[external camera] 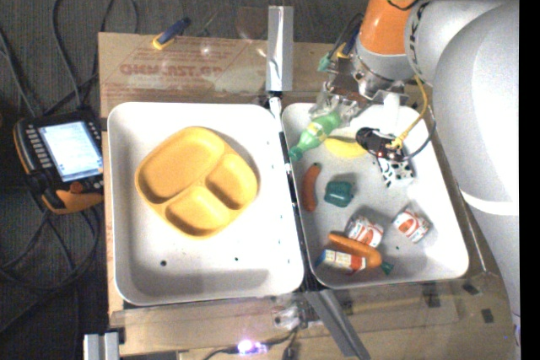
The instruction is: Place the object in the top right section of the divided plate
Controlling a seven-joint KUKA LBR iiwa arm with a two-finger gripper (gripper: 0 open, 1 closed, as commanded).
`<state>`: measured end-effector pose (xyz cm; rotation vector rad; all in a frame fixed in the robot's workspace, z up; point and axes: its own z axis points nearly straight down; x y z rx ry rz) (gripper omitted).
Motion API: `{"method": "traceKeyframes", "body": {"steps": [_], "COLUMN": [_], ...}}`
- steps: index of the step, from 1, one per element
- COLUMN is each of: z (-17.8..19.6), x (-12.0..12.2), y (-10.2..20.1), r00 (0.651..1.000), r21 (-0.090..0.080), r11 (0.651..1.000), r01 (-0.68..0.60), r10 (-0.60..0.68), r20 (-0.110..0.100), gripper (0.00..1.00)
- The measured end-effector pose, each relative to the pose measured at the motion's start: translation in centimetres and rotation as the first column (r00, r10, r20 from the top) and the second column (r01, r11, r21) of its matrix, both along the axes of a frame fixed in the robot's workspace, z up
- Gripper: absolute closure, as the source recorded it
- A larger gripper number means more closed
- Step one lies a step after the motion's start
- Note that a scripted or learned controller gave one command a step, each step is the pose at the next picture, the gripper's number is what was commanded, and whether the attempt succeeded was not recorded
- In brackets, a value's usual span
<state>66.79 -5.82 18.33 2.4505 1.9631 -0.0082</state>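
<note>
Divided plate (197, 180), yellow, 3 sections, sits in the left bin (126, 265), well left of and below the fingers; all 3 sections look bare. Green bottle (313, 135) lies in the right bin (447, 257) just left-below the gripper (336, 107), long axis running lower-left to upper-right, upper end right at the fingertips. Cannot tell whether the fingers are apart or clamped on it. Below the fingers: sausage (311, 185), teal block (339, 193), 2 cans (365, 229), carrot (354, 246). Yellow item (344, 148) just below-right.
</note>
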Motion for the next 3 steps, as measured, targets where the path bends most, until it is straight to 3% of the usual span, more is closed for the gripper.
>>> {"method": "traceKeyframes", "body": {"steps": [1, 2, 3], "z": [2.8, 9.0, 13.2], "x": [0.0, -5.9, -4.9], "y": [9.9, 7.5, 17.2], "r00": [0.998, 0.999, 0.999], "r21": [0.004, 0.002, 0.003], "r11": [0.998, 0.999, 0.999], "r01": [0.071, -0.045, 0.043], "r10": [-0.071, 0.045, -0.043], "r20": [0.000, 0.000, 0.001], "gripper": [1.00, 1.00, 1.00]}}
